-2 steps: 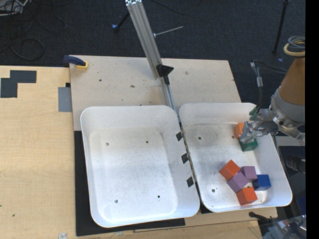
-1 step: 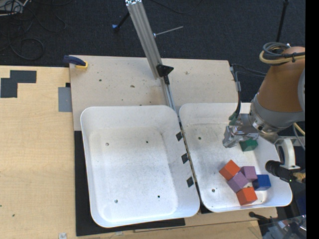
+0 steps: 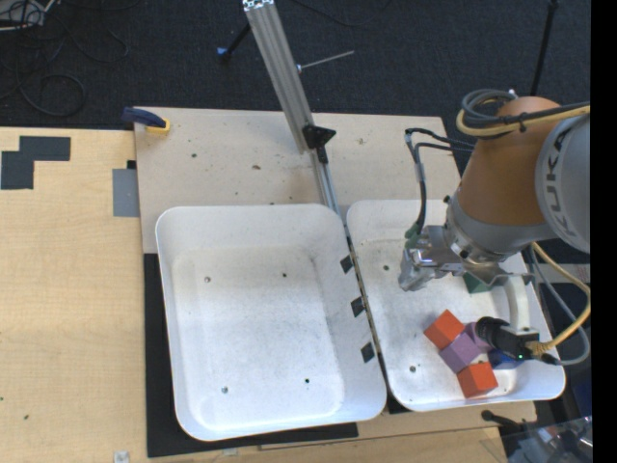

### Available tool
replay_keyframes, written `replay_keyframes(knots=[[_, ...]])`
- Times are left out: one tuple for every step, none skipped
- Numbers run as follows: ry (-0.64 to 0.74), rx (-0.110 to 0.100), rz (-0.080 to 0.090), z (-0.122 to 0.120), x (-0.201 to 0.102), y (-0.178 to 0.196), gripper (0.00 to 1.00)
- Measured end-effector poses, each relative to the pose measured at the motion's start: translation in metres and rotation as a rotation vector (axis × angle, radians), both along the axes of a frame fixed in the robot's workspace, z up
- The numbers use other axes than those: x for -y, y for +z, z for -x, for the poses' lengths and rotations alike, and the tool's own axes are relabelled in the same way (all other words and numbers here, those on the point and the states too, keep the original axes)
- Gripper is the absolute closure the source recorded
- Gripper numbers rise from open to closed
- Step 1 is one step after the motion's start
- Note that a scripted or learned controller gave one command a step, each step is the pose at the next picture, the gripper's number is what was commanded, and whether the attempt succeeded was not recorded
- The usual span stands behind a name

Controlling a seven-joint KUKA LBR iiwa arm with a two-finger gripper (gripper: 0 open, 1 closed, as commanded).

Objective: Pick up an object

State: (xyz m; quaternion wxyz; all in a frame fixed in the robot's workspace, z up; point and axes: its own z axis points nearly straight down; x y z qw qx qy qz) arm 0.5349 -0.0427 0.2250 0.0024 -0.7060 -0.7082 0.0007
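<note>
Both bins [image 3: 260,413] are white, the left one speckled with dark dots. At five o'clock lie an orange block [image 3: 444,330], a purple block [image 3: 463,348], an orange-red block [image 3: 477,379] and a blue piece [image 3: 503,359]. The arm [image 3: 511,177] is grey with an orange band.

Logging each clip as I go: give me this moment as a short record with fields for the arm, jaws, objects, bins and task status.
arm: grey with orange band, reaching in from the right over the right bin
gripper, above the right bin's upper part; jaws' state cannot be told
objects: orange block, purple block, second orange block, a blue piece partly hidden, a green piece under the wrist
object location: lower right of the right bin, clustered
left bin: white, speckled
task status: nothing seen between the jaws
</note>
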Motion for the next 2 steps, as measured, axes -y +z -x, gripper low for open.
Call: replay_keyframes(knots=[[0.001,-0.001,0.0,-0.005,-0.055,-0.007,1.0],[0.003,-0.002,-0.001,0.001,-0.117,-0.008,1.0]])
